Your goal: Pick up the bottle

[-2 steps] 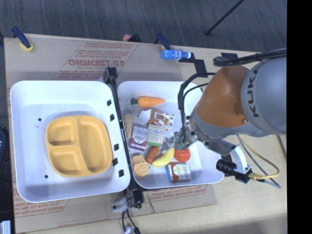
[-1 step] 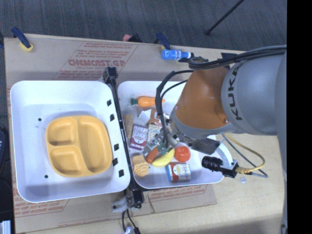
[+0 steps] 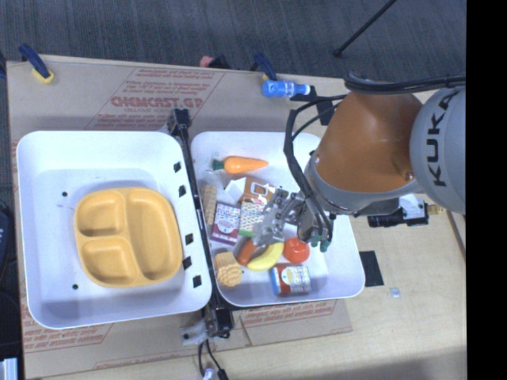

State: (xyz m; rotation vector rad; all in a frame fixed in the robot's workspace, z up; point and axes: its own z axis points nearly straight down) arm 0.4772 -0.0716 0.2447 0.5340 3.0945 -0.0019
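Camera view, bottle (image 3: 291,279), red-white label, lying sideways

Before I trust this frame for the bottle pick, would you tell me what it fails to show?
- Gripper: too small and cluttered in the camera view to tell its finger state or whether it holds anything.
- Right bin: the arm's orange band hides its upper right part.
- Bottle: among the piled items none can be made out as it for sure.

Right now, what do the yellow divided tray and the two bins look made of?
The yellow divided tray looks like moulded plastic, matte: uniform colour, soft rounded compartment edges. The left bin and right bin look like thin white plastic, slightly glossy, with rounded rims. All three are guesses from appearance alone.
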